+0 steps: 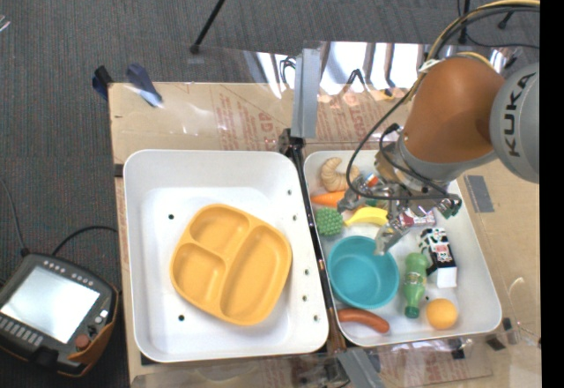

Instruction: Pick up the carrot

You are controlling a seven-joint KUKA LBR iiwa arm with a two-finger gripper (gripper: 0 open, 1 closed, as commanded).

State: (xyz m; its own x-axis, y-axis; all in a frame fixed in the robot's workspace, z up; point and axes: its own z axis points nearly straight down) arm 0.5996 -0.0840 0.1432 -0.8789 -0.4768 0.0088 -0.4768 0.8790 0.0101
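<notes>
Carrot (328, 198) lying at left edge of right bin (480, 289), just beside croissant (333, 172) above and green spiky ball (330, 221) below. Gripper (394, 232) hanging over bin middle, above banana (368, 218) and blue bowl (362, 272), near carrot but off to its right, not on it. Fingers blurred against clutter, so can't tell if apart or together; nothing seen clamped.

Risks, as a guess: descent from this spot likely lands on banana or bowl rim, not carrot. Carrot hugs bin wall w/ 2 neighbours pressing in, so little room for fingers; could nudge ball or grab croissant instead. Left bin (145, 227) w/ yellow tray (231, 264) well apart, no issue.
</notes>
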